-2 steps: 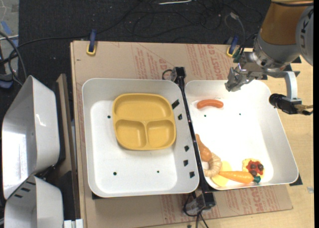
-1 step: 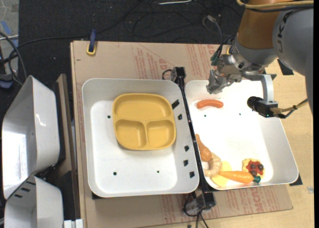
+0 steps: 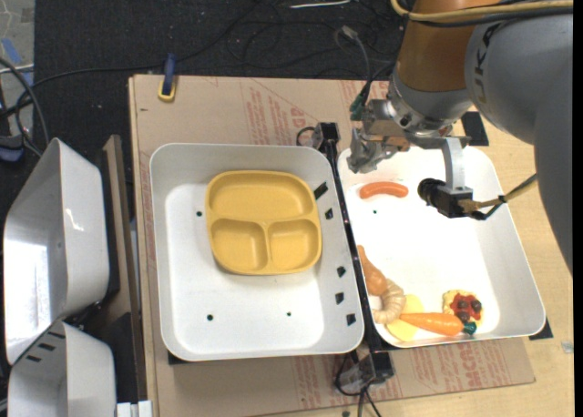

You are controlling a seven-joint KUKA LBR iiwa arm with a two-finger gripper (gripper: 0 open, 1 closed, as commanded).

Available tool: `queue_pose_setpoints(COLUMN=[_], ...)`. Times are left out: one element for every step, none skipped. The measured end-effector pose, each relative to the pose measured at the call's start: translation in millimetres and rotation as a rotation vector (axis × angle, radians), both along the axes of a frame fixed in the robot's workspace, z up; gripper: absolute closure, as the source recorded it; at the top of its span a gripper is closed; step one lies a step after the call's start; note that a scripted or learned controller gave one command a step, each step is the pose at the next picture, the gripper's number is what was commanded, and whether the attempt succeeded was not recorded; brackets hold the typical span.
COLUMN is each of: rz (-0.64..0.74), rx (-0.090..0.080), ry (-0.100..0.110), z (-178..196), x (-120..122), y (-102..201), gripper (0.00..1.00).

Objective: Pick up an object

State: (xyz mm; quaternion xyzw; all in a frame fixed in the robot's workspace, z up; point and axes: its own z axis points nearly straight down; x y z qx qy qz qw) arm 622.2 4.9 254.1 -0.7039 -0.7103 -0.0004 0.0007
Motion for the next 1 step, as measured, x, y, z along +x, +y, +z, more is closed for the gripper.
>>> queue_pose_setpoints(rz=[-0.001], rx=[-0.001], ry=[0.001], z=[-4.1], x=[-4.6], y=[61.6], gripper=[1.0])
